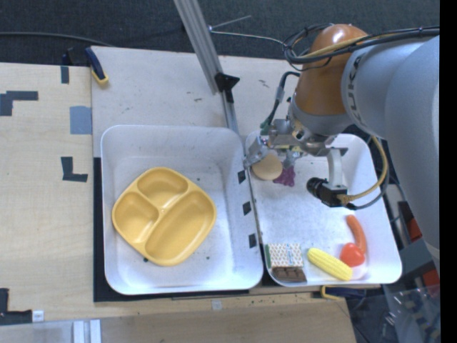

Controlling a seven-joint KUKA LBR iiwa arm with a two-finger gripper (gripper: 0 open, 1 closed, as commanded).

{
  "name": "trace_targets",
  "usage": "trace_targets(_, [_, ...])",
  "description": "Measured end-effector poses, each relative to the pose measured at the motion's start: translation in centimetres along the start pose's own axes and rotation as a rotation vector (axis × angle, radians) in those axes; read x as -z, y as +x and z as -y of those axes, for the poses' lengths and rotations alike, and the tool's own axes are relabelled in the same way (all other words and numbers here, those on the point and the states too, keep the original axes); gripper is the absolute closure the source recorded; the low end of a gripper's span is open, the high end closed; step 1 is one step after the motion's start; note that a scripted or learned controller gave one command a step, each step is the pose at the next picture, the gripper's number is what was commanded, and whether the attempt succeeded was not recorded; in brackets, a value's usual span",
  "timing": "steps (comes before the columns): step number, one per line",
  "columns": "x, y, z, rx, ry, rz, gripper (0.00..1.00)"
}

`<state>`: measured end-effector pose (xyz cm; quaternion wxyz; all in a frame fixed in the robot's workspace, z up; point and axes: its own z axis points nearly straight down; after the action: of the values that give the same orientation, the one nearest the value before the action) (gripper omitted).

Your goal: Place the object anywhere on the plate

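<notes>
- Tan round object (267,168): lies in the right bin (314,213), at its upper left corner, just beside the divider between the bins and well apart from the plate.
- Purple object (287,177): small, touching or just beside the tan round object on its right; which of the two is the task's thing cannot be told.
- Gripper (280,148): directly above the tan round object. State of the jaws cannot be told; the wrist hides them.
- Plate (164,214): yellow, three compartments, lying flat in the left bin (118,148), left of the tan round object.
- Other items, all in the right bin below the tan round object: corn cob (329,263), orange carrot (357,233), red piece (351,254), patterned block (286,261) at the lower left corner.
- Bench (43,163): wooden, carrying both bins.
</notes>
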<state>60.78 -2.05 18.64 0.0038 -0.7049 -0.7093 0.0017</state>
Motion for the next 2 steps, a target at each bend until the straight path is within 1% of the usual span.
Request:
trace_targets(1, [-4.38,7.51,2.26,-0.018,-0.014,0.018,0.00])
trace_targets(2, [-5.32,7.97,2.60,-0.022,-0.020,0.029,0.00])
